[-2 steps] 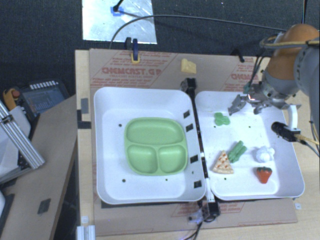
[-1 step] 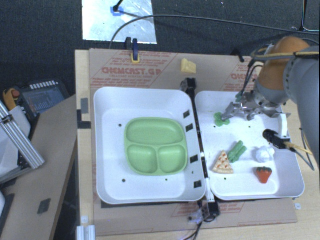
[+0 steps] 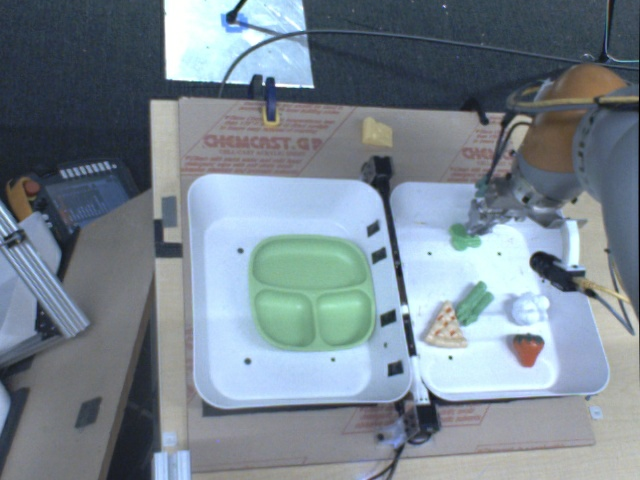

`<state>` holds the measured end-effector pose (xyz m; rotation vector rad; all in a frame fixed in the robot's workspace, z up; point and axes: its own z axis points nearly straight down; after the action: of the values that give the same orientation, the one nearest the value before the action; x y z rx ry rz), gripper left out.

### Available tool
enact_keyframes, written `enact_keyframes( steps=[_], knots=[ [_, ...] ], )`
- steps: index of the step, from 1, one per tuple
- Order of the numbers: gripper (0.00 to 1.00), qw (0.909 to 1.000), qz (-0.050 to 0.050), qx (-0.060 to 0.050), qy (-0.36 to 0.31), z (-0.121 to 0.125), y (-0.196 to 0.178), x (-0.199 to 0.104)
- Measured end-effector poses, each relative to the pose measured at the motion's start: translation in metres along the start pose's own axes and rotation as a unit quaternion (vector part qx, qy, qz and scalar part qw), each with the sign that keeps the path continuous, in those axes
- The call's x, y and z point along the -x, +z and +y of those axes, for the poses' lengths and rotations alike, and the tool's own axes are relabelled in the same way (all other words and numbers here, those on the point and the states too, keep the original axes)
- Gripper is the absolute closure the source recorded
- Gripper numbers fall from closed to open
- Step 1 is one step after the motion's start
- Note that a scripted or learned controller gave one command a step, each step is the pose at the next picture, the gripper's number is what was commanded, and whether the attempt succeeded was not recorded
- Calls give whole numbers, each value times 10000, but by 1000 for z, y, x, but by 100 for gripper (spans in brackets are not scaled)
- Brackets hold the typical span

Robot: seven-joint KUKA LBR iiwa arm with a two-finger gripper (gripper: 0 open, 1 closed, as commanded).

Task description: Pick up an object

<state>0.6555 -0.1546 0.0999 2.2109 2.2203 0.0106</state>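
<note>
My gripper (image 3: 478, 220) is down in the far part of the right bin (image 3: 500, 378), right above a small green toy (image 3: 462, 237) that lies at its fingertips. Whether the toy is between the fingers is not visible. Nearer the front of that bin lie a green bean-like piece (image 3: 473, 302), a wedge of toy pizza (image 3: 446, 327), a white piece (image 3: 527, 309) and a red strawberry (image 3: 527, 349).
The left bin (image 3: 215, 268) holds a green divided plate (image 3: 309, 291). A black clamp strip (image 3: 392, 268) runs between the two bins. A yellow block (image 3: 377, 132) lies on the cardboard behind the bins.
</note>
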Motion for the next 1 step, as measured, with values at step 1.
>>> enact_keyframes(
  steps=[1],
  knots=[
    [100, 10000, 1, -29, 5, -1, -44, 1]
  ],
)
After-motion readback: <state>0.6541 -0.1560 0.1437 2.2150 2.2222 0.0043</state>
